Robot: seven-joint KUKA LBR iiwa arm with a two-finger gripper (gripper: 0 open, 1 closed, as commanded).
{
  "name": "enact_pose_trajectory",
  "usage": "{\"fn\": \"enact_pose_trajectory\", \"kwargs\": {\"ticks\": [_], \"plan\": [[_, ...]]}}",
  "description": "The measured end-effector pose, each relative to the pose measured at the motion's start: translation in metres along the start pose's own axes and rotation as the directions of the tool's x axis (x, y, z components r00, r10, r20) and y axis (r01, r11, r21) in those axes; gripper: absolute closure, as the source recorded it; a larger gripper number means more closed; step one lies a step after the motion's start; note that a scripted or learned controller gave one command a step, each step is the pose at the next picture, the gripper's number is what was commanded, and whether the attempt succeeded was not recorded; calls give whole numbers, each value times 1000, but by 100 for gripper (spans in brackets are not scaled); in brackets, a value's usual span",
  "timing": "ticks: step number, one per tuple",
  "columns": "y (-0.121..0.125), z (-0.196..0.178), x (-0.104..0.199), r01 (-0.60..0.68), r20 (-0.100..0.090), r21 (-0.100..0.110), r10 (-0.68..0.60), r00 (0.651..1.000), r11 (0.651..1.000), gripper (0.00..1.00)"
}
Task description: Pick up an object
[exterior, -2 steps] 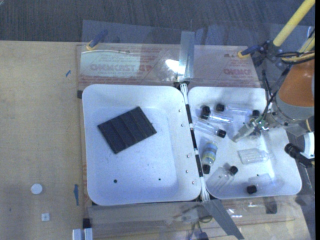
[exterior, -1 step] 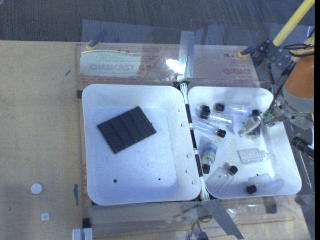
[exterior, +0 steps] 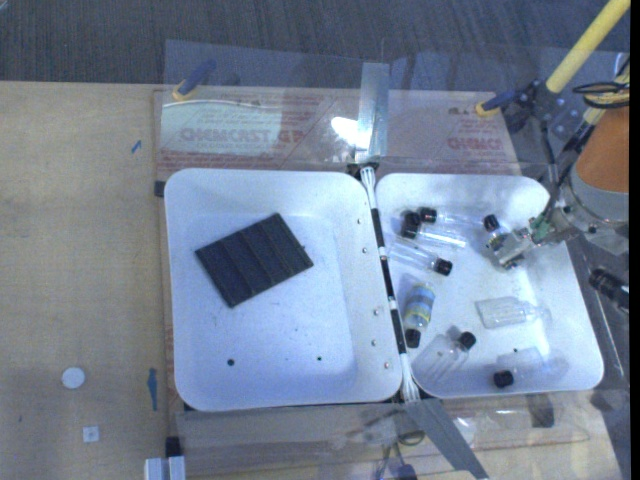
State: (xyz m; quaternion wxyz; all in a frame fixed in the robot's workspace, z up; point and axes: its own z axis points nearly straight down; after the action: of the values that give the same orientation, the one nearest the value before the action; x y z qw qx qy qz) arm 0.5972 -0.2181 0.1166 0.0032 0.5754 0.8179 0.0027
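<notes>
Two shallow white plastic bins sit side by side on the tan wooden bench. The left bin (exterior: 200, 368) holds a flat dark grey ribbed rectangular pad (exterior: 253, 259), lying at a slant a little above the bin's middle, well apart from every wall.

The right bin (exterior: 590, 363) holds a scatter of small clear plastic bottles and vials with black caps. Two clear capped vials (exterior: 428, 231) lie near the upper left of this bin, close together, and a third slim vial (exterior: 422, 261) lies just below them with its black cap toward the right. A small clear bottle with a yellow and blue label (exterior: 417, 305) lies near the bin's left wall. Lower down, a clear bottle with a black cap (exterior: 446, 352) rests tilted, and another clear bottle with a black cap (exterior: 525, 369) lies along the bottom right. A squat clear bottle with no dark cap showing (exterior: 505, 313) lies between them, toward the right side.

The grey arm with its orange band comes in from the right, and its metal two-finger gripper (exterior: 507, 249) is low over the upper right part of the right bin, just beside a small black cap (exterior: 491, 222). Whether its fingers are spread or closed cannot be told, and no object can be made out between them.
</notes>
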Motion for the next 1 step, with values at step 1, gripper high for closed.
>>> {"fn": "enact_pose_trajectory", "kwargs": {"ticks": [1], "plan": [[6, -50, 37, -13, 1, 5, 13, 1000, 1000, 100]]}}
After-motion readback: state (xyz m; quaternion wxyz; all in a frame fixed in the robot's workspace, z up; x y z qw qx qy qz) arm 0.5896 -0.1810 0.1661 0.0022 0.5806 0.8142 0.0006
